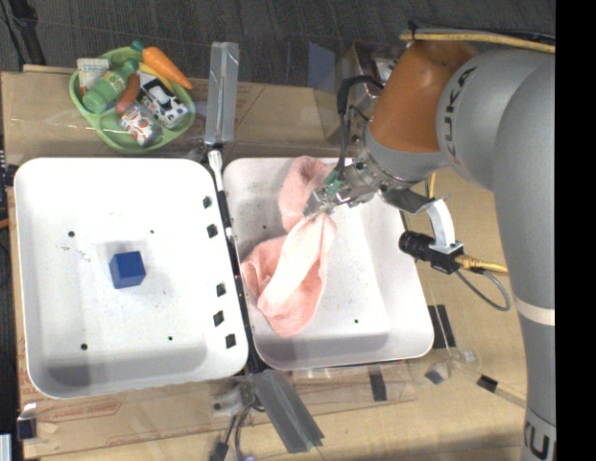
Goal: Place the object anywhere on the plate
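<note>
Cloth (293,262): pink, soft, rumpled, in right bin (398,305)
Jaws: gripper (328,200) pinches cloth's upper fold
Cube (128,269): blue, left bin (48,209)

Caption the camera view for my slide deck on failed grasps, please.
KUKA arm's end effector meets a pink cloth in the right bin; a blue cube sits in the left bin.

Even overhead light leaves both white bins (48,257) bright, nearly washed out, with soft grey shadows along their lower inside walls, while the frame's upper strip stays dim and fine detail looks slightly soft.
</note>
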You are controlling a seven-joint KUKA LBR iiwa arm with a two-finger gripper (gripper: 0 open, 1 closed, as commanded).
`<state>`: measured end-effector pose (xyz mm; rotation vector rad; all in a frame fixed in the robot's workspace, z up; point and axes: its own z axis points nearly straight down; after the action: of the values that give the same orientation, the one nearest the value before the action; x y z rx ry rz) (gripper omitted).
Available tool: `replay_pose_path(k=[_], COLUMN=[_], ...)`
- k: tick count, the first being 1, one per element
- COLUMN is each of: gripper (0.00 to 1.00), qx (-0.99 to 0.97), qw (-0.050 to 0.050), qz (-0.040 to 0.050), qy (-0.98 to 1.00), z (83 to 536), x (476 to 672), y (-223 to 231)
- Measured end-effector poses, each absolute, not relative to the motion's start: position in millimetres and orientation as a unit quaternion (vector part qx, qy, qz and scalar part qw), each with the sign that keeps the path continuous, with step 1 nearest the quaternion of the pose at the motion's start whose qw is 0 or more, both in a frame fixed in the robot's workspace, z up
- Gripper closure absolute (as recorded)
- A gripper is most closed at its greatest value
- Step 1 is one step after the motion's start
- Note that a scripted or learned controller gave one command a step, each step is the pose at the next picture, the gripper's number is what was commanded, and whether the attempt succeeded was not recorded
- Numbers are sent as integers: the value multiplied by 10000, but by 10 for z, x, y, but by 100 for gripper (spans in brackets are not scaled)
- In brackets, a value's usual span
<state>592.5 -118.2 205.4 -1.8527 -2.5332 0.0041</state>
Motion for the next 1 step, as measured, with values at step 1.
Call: replay_pose_path(k=[1], gripper=[100], qx=[-5882], qw=[16], qz=[11], qy=[-8087], z=[2301], x=[5929], y=[-1179])
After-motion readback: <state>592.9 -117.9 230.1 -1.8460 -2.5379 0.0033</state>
